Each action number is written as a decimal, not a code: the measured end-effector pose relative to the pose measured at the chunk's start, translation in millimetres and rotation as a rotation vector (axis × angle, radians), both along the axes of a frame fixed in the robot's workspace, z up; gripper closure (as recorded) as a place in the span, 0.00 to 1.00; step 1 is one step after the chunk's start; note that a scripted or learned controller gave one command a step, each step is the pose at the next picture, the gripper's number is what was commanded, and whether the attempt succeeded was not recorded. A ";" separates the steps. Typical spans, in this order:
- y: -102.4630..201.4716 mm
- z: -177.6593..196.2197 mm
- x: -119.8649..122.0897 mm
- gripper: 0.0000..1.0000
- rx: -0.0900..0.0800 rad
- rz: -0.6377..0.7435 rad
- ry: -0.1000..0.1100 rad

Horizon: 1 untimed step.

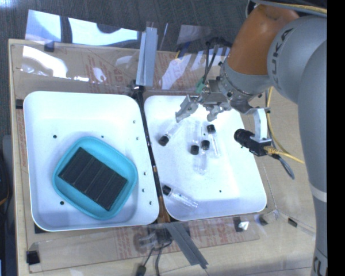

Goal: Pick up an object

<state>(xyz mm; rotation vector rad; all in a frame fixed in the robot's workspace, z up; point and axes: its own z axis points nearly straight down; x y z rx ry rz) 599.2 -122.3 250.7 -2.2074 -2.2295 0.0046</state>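
The right white bin holds several small clear tubes with black caps. One tube lies near the bin's left wall, a cluster of them sits in the middle, and another tube lies near the front edge. My gripper hangs over the far part of this bin, just above and behind the cluster. It is open, its fingers are spread, and nothing is between them.
The left white bin carries a blue tray with a dark ribbed pad inside. A divider rail separates the bins. The arm's grey and orange body looms over the right bin's far right corner, with cables and a black fitting beside it.
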 end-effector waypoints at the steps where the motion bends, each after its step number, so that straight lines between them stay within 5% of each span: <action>1: 12.2 -157.7 -33.7 0.00 -0.014 0.042 -0.005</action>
